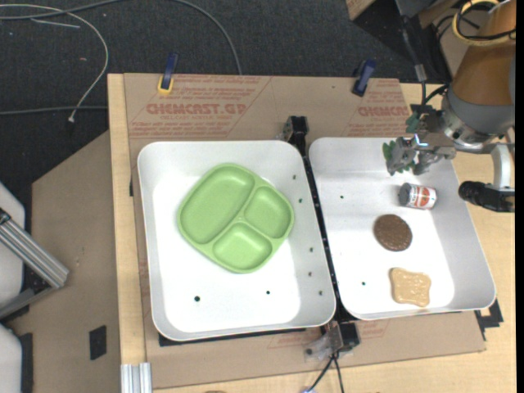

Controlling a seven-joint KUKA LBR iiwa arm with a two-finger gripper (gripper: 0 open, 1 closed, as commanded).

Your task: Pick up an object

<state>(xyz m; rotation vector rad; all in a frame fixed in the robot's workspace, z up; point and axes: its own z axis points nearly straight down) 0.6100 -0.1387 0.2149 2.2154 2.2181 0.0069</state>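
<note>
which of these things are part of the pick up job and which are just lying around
Part of the job:
- gripper, over the far end of the right bin
- small can on its side, nearest the gripper
- brown round cookie
- tan toast-like piece

Just lying about:
- green divided plate in the left bin
- blue clamps on the cardboard
- grey cable on the floor

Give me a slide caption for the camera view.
Gripper above right bin with can, brown disc, tan piece; green tray left.
</note>
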